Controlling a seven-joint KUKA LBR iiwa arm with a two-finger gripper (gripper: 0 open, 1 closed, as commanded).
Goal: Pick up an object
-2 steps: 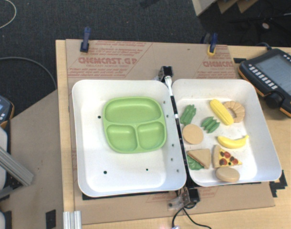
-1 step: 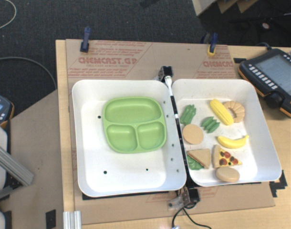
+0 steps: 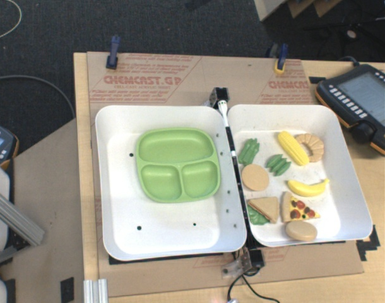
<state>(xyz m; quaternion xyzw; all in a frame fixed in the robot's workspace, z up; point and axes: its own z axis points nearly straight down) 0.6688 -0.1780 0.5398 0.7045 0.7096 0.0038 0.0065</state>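
The right bin holds several toy foods. A yellow corn cob lies next to a ridged tan pastry. Two green leafy pieces lie left of them. A round tan cookie sits near the bin's left wall. A yellow banana lies above a pizza slice. A sandwich wedge and a tan oval piece rest near the front. The left bin carries a green divided tray.
Both bins sit on a cardboard sheet held by a blue clamp and a second clamp. A black handheld controller lies at the right. A cable runs off the front edge.
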